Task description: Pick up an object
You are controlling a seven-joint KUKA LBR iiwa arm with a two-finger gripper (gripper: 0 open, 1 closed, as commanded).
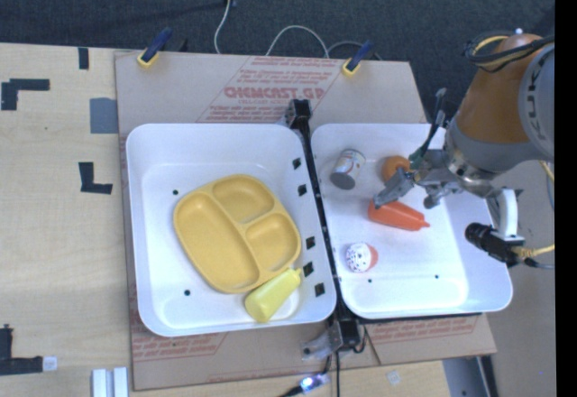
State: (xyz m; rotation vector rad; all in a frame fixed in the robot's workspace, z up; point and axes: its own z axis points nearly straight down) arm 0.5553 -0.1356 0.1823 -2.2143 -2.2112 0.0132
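In the right bin lie an orange carrot-shaped toy, a small orange ball, a silver can on its side and a white ball with red marks. My gripper hangs over the right bin, just above the carrot toy and beside the orange ball. Its fingers are spread open with nothing held between them. One finger's tip points at the carrot's left end.
The left bin holds a yellow divided plate and a yellow squeeze bottle at its front. A black divider runs between the bins. The grey arm comes in from the right, over the right bin's far corner.
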